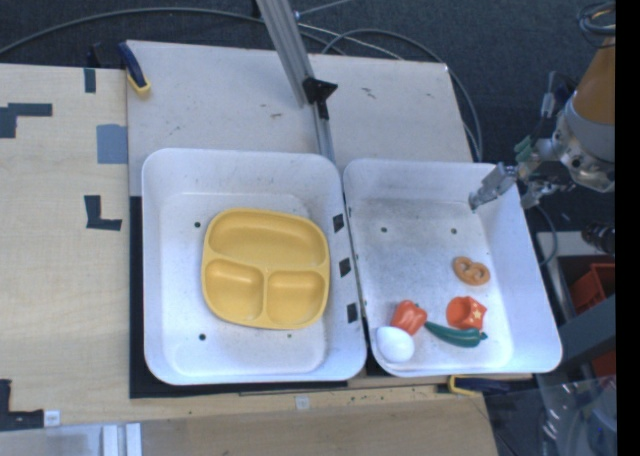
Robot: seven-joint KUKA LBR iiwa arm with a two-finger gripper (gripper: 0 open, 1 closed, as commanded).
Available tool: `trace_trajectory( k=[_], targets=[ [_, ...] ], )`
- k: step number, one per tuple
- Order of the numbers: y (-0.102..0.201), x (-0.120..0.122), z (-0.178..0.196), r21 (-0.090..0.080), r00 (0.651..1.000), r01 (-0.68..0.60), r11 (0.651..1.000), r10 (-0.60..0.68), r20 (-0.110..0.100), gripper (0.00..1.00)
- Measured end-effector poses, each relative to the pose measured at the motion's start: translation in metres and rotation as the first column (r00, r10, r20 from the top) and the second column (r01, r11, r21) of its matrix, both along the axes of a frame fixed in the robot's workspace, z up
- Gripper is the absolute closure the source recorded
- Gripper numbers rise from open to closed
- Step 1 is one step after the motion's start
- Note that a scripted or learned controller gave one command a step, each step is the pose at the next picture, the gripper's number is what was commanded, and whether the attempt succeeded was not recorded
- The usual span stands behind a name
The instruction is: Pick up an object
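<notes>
The right bin (400, 204) holds several small items near its front: a brown pretzel-shaped piece (470, 270), two red-orange peppers (408, 316) (466, 311), a green chili (455, 335) and a white egg (395, 344) at the front left corner. My gripper (508, 188) hangs over the bin's far right rim, well behind the pretzel piece. Its fingers stand open and nothing is between them.
The left bin (170, 184) holds a yellow divided plate (266, 268). A grey metal pole (285, 29) slants up from behind the bins. Cables run across the dark floor at the back. A blue and yellow clamp (134, 68) lies at the bench's far left.
</notes>
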State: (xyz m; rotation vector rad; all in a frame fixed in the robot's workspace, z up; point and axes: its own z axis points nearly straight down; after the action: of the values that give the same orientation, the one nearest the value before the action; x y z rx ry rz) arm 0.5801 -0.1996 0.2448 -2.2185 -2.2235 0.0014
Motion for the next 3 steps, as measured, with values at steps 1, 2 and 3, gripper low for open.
trace_trajectory(
  k=[1,2,3],
  targets=[
    [0.0,0.0,0.0,0.0,1.0,0.0,1.0,0.0,0.0,0.0],
    [0.007,0.005,-0.061,0.001,1.0,-0.001,1.0,0.001,-0.006,0.0],
    [0.013,0.007,-0.106,0.001,1.0,-0.001,1.0,0.001,-0.005,0.0]
  ],
)
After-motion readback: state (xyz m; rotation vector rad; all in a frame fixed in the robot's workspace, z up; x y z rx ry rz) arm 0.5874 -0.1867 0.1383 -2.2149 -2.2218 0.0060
